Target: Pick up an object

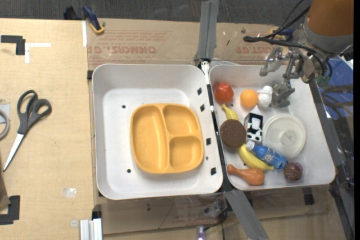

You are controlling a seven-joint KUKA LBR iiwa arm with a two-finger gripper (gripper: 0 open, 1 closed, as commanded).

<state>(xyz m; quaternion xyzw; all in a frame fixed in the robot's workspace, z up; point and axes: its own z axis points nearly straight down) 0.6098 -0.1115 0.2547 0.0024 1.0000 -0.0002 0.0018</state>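
Pale wooden surface (45,177), two white bins. My jaws (283,93) hang low in the crowded right bin (320,121) beside the small white ball (264,96); aperture and hold indeterminable.

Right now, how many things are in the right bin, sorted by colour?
Red: 1, the tomato
Orange: 1, the ball
Yellow: 2, the bananas
Brown: 3
White: 2
Blue: 1
Black and white: 1
Total: 11
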